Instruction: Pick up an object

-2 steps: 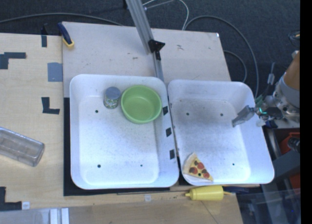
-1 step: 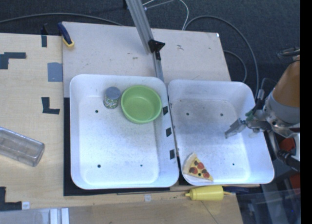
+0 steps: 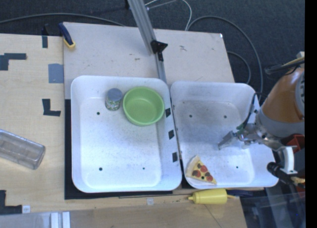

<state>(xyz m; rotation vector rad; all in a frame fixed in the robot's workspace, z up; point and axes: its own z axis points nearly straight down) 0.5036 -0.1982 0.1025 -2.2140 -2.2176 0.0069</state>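
**Claw hovering over the right bin, pizza slice lying near and to its left**

Camera view: the grey arm with its orange band is reaching in from the right edge and hanging over the right bin. Its gripper is pointing left, toward the middle of that bin; whether the claw is wide or narrow cannot be told at this slant, and nothing is showing between its tips.

The closest candidate for the pick is looking like the toy pizza slice, which is lying flat in the near-left corner of the right bin, close to the bin's near wall. From the claw it is sitting toward the near side and to the left, near but clearly apart. Its long axis is running on a diagonal: the narrow tip is pointing to the near right, the broad crust end to the far left.

In the left bin, a green bowl is sitting upright at the far side, with a small grey-lidded jar just beside it on the left; both are lying well apart from the claw.

A yellow bottle is lying on the bench just outside the right bin's near wall, its long axis running left to right.
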